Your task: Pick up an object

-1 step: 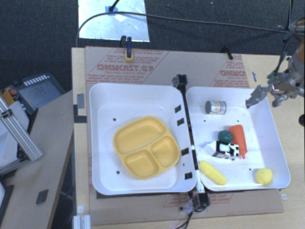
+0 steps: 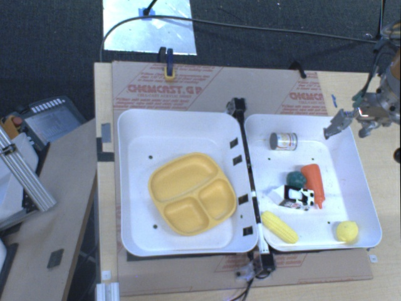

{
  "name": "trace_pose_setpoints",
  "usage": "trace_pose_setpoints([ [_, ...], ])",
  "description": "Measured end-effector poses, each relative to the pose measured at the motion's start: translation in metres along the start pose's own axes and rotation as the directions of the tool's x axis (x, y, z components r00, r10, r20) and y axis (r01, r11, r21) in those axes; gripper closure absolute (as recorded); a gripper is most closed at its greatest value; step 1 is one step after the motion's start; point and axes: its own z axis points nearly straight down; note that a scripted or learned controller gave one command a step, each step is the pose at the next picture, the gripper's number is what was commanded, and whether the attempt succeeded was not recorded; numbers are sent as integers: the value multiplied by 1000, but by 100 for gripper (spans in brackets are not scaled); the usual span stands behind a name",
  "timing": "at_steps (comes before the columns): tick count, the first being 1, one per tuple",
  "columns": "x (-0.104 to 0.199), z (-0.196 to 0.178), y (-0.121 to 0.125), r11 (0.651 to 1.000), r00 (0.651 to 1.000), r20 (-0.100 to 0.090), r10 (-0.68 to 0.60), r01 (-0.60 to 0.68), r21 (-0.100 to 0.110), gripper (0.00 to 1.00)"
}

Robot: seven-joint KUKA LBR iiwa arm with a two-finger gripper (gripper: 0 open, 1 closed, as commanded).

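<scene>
Gripper seen at right bin's far right edge — finger state not discernible, carrot mid-bin, can near far edge.

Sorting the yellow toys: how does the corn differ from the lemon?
The corn is long and lies slantwise; the lemon is round and smaller. The corn sits by the right bin's near-left corner, the lemon by its near-right corner. Both are yellow and lie apart from the other items.

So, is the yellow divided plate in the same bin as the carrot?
No, the yellow divided plate lies in the left bin, the carrot in the right bin.
</scene>
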Motion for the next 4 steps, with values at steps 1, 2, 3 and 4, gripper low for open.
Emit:
trace_pose_setpoints([
  [1,0,43,6,1000,1000,0,1,-1,3,0],
  [2,1,105,9,1000,1000,-1,2,-2,5,0],
  [3,-5,161,1,1000,1000,-1,2,-2,5,0],
  [4,-5,147,3,1000,1000,1,1,-1,-2,100],
])
